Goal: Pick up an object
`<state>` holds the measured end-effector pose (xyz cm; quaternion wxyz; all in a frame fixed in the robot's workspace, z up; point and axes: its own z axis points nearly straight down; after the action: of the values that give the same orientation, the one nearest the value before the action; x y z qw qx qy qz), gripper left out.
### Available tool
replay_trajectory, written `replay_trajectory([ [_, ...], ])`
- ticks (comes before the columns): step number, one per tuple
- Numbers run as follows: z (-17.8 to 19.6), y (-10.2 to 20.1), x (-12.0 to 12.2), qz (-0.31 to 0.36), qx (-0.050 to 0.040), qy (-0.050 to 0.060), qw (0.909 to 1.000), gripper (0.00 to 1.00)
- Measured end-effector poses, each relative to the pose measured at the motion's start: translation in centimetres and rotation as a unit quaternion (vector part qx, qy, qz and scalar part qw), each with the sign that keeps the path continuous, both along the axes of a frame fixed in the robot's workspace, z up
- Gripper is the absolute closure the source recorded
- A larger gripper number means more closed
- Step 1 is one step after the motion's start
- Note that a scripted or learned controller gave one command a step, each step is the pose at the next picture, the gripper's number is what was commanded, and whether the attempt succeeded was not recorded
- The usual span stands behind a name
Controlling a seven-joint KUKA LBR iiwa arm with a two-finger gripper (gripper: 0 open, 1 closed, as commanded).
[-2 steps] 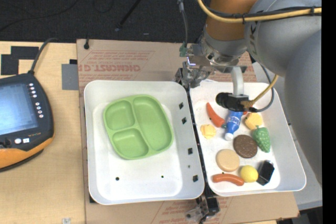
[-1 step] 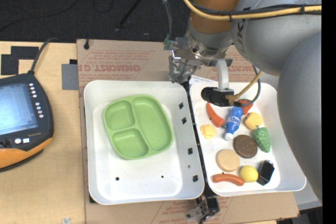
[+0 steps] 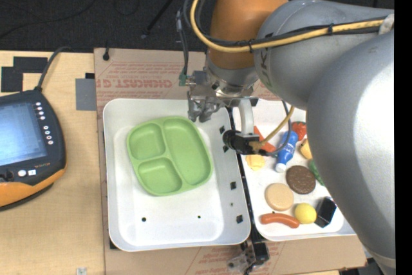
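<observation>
Since the toys (image 3: 290,183) wait just right of it, the gripper (image 3: 205,109) hangs above the green tray's (image 3: 168,156) far corner | grip: can't tell | nothing picked yet

bench (image 3: 71,228), 2 white bins (image 3: 122,203), probably cardboard-lined

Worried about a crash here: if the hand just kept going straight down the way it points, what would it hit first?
Most likely the upper right rim of the left white bin, or the bin floor just beside the green divided plate. The hand hangs over that corner, but from this slanted view depth is uncertain.
</observation>
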<state>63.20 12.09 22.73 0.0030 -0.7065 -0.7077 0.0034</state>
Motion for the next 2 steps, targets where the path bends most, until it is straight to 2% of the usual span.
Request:
replay_trajectory([
  [2,2.26,-0.26,0.13,0.001,-0.0005,0.0,1.0,1.0],
])
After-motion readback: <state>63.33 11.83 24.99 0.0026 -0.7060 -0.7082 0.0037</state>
